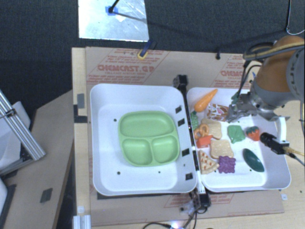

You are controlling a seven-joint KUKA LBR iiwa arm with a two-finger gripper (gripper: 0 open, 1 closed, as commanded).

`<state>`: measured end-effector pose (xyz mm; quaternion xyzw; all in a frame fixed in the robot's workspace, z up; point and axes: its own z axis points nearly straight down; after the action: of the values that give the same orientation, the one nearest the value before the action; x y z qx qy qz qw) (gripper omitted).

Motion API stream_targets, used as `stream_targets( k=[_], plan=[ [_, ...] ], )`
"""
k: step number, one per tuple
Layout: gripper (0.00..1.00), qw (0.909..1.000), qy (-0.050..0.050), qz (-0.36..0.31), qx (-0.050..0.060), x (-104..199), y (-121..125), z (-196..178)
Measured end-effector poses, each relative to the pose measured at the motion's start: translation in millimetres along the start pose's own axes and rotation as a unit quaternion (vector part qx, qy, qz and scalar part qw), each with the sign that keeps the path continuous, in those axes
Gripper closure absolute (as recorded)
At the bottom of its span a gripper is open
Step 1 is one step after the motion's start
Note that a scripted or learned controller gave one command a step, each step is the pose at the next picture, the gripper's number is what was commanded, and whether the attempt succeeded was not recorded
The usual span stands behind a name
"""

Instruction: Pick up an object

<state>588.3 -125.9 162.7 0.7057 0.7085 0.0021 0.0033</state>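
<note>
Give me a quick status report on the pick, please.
Gripper low over right bin, nothing seen held. Toy food crowded beneath: carrot, green piece. Green tray in left bin.

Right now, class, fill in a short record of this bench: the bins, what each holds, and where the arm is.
left bin: holds a green divided tray
right bin: holds toy foods, among them a carrot, purple grapes, a bread slice and a dark green piece
arm: reaches in from the right
pincer: over the right bin's far part, near the carrot
fingers: unclear
</note>
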Motion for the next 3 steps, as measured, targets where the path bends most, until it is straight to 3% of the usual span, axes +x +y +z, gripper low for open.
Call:
stream_targets(
  k=[1, 2, 3],
  plan=[
    [1.0, 1.0, 0.0, 0.0, 0.0, -7, 3, -46],
    [1.0, 1.0, 0.0, 0.0, 0.002, -8, 5, -63],
    [1.0, 1.0, 0.002, -0.003, 0.001, 44, 39, -70]
  ],
)
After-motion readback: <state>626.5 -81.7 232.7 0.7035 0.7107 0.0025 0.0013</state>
